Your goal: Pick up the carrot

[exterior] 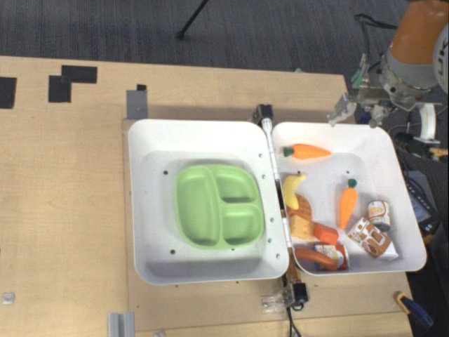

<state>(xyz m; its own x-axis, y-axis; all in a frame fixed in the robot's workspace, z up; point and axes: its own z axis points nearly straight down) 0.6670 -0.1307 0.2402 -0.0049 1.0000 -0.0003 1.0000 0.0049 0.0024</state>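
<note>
- Broadly, two shallow white bins sit side by side on the bench: the left bin holds a green divided plate, and the right bin holds the toy food.
- Above the right bin's far right corner hangs the arm, grey with an orange band; its gripper sits over the bin's far rim, clear of the food, and whether it is open or closed cannot be told.
- One carrot lies near the right bin's far edge: orange, tapered, with a green top. Its long axis runs left to right, green end left, tip pointing right.
- Another carrot, the second carrot, lies nearer the bin's middle, long axis roughly front to back, green top at the far end.
- Near it are a banana, a sausage and small cartons.
</note>
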